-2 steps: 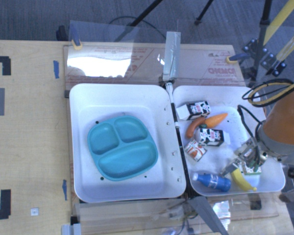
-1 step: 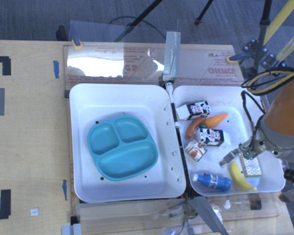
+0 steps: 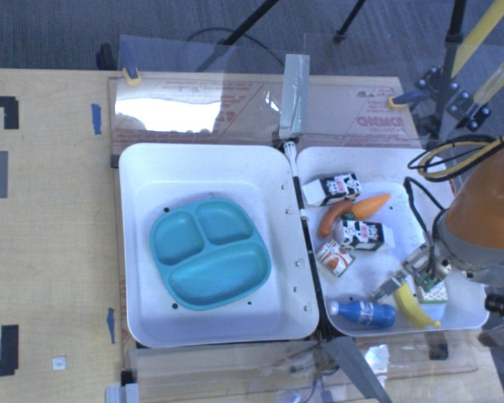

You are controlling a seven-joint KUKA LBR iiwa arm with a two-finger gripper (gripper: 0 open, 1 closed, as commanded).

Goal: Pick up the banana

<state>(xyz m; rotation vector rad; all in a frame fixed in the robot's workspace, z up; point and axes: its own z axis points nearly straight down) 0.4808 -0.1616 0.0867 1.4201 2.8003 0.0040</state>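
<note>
The yellow banana (image 3: 414, 307) lies near the front edge of the right bin (image 3: 466, 316), curving toward the front right. My gripper (image 3: 406, 277) hangs right over the banana's upper end, reaching in from the right under the arm's orange band (image 3: 487, 208). Whether it touches the banana is unclear. A small green and white carton (image 3: 434, 291) sits against the banana's right side, partly under the gripper.
The right bin also holds a blue bottle (image 3: 365, 313) just left of the banana, an orange carrot (image 3: 353, 211), two black and white cartons (image 3: 339, 187) (image 3: 360, 234) and a small red and white pack (image 3: 335, 258). A teal divided plate (image 3: 210, 252) lies in the left bin (image 3: 143, 175).
</note>
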